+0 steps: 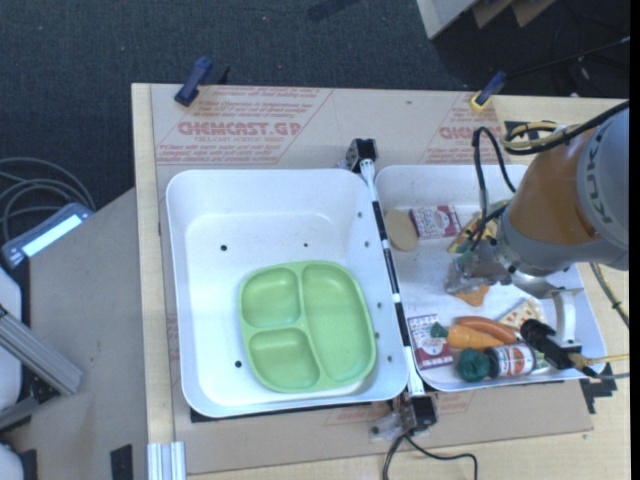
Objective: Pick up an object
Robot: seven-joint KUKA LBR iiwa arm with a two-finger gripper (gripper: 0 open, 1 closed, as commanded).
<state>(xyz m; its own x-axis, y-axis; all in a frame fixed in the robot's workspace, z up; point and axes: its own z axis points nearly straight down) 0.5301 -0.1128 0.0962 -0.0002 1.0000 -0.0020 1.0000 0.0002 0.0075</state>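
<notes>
Bottle (500, 361) lying crosswise, green cap leftward

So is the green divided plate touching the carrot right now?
Apart. The camera view shows the green plate in the left bin and the carrot in the right bin, with the bin walls standing between them.

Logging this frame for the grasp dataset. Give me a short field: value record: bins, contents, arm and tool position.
left bin: holds a green three-compartment tray
right bin: holds a tan round piece, a small red-and-white packet, an orange carrot, a green-capped bottle
arm: reaches in from the right, over the right bin
tool: low over the right bin's middle
grasp: cannot tell
</notes>
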